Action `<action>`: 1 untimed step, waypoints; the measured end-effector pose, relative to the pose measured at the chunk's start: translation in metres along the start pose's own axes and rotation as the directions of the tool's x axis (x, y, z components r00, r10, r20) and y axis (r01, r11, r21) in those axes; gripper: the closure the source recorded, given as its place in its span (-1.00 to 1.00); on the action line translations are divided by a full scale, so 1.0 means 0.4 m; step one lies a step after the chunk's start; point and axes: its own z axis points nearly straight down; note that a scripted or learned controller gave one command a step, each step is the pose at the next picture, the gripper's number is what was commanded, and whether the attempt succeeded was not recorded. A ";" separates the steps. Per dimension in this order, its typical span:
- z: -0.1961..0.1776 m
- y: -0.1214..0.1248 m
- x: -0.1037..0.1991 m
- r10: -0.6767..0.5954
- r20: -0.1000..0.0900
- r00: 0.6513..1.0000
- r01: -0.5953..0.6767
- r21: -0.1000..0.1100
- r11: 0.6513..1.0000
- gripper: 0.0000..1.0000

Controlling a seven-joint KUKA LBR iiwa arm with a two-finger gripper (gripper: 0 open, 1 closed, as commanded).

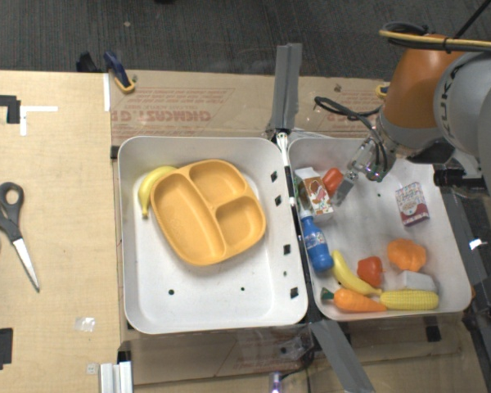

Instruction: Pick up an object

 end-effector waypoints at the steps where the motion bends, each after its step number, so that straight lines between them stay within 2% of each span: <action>1: 0.015 -0.045 0.022 0.135 0.006 0.991 -0.135 -0.018 0.991 -1.00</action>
